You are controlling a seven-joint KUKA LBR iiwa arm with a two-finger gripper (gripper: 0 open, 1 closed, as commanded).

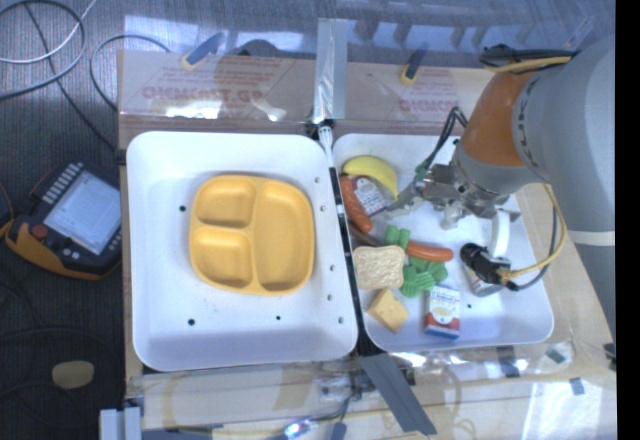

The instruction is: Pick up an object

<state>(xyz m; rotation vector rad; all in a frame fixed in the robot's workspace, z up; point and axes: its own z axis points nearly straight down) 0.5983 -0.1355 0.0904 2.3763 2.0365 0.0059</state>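
Note:
Toy food lies in the right white bin (520,318): a yellow banana (368,169), a red-brown sausage (354,205), a slice of bread (379,267), green pieces (420,273), an orange-red hot dog (430,252), a cheese wedge (389,309) and a small carton (443,312). My gripper (442,200) hangs over the upper middle of this bin, to the right of the banana and above the hot dog. Its tips are hidden by its own body and nothing shows held in it.
The left white bin (160,328) holds a yellow divided plate (252,232). The grey arm with its orange band (495,128) covers the right bin's upper right corner. A black cable and connector (480,263) hang near the bin's right side. A pendant (70,218) lies on the floor at left.

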